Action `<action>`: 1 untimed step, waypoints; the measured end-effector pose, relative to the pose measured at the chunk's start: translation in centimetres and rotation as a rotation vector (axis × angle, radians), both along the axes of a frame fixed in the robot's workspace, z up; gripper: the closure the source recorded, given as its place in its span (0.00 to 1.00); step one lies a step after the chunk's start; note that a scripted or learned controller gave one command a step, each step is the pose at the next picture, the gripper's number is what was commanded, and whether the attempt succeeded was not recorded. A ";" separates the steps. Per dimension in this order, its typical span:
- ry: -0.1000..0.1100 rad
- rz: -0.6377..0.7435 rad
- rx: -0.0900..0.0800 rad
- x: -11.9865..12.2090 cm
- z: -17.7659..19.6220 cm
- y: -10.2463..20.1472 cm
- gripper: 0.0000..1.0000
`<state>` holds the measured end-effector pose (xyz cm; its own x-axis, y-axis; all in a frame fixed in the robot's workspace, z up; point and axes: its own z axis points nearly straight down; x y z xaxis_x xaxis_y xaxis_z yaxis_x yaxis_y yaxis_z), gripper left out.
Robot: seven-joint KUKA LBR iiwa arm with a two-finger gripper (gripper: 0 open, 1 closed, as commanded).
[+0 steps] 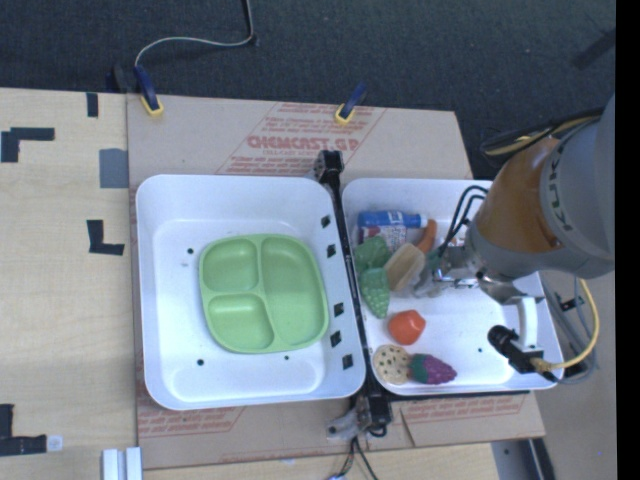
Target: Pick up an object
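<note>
Grey tool [432,276] sits low beside the tan block [404,265] in the right bin [470,368]; its grip state unclear

The two bins [150,268] look like smooth white plastic with a soft shine, and the green divided plate [264,293] in the left one seems matt plastic. Under them lies a sheet of brown cardboard [290,138], dull and printed in red, on a pale wooden bench [50,298]. The arm [560,203] at the right of the frame has a smooth grey shell and a glossy orange band.
</note>
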<state>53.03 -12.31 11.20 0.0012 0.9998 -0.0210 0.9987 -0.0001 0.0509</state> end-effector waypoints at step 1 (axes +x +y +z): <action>0.000 0.000 0.000 0.0 0.0 0.0 0.00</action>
